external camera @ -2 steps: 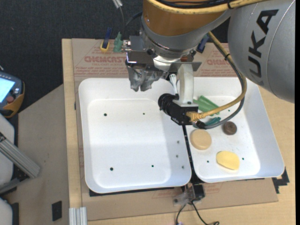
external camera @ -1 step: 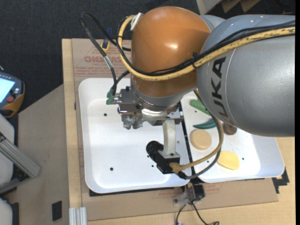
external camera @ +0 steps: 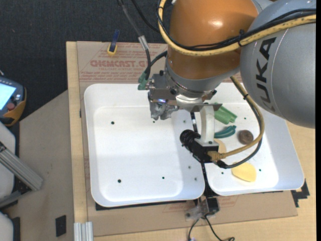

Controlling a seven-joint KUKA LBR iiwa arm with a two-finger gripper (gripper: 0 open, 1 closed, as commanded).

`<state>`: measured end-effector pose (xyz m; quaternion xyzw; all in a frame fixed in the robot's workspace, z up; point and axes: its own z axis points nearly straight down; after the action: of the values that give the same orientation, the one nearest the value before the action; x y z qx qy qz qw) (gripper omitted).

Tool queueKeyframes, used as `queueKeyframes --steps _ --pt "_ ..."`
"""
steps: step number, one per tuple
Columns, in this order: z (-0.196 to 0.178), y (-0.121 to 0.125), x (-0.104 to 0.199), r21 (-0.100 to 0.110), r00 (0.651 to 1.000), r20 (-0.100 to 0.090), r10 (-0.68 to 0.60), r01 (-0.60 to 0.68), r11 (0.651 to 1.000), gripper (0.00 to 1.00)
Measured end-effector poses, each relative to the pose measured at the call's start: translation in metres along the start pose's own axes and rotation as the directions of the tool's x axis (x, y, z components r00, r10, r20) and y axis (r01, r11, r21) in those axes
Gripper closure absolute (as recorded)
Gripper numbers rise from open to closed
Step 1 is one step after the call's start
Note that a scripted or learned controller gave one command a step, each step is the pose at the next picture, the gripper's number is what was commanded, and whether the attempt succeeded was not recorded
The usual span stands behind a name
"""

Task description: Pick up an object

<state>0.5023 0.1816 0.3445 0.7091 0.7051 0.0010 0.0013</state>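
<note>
Two white bins (external camera: 100, 134) lie side by side on your bench, and the gripper (external camera: 163, 107) hangs at upper centre of the frame, while the objects, a yellow piece (external camera: 245, 173) among them, lie to its lower right.

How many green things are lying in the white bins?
2, both in the right bin: a light green block near the back, and a darker teal curved piece just in front. The arm may hide others.

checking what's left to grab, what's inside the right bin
The right bin holds a yellow wedge, a brown disc, a teal curved piece and a green block. The arm covers its upper left part.
</note>
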Motion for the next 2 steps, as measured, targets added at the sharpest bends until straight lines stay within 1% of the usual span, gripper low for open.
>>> queueKeyframes --steps 1,2 --pt "-0.008 -0.024 -0.048 0.007 1.000 0.001 -0.001 0.001 1.000 1.00" --pt "-0.171 -0.021 -0.157 -0.019 1.000 -0.001 0.006 -0.006 1.000 1.00"
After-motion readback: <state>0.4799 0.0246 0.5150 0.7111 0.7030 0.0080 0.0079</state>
